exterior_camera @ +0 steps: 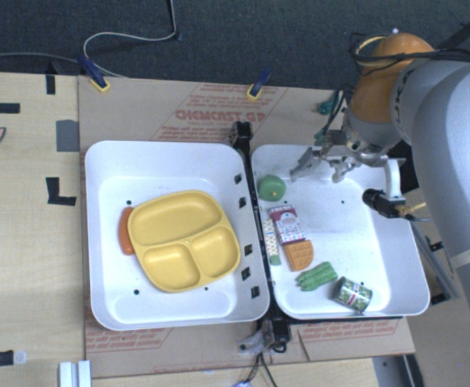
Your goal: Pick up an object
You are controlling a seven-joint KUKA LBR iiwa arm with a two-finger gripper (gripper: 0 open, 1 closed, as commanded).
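we see 2 shallow white bins side by side on a cardboard-covered bench. the left bin [106,216] carries a yellow divided tray [185,239] with 3 compartments, lying at a slant, and an orange piece [126,232] peeks out from under the tray's left edge.

the right bin [396,280] carries the small things. a green apple [272,188] sits near the bin's upper left corner, close to the wall shared with the other bin. below it lies a small printed packet [288,224], and touching its lower end is an orange waffle-like piece [299,255]. a green pepper-like piece [316,276] lies just below that, and a green can [352,294] rests on its side near the lower right corner.

the grey arm [436,135] reaches in from the right, its orange band [384,79] above the wrist. the gripper [323,166] hangs over the upper part of the right bin, to the right of the apple and apart from it. its 2 fingers stand spread, with nothing between them.
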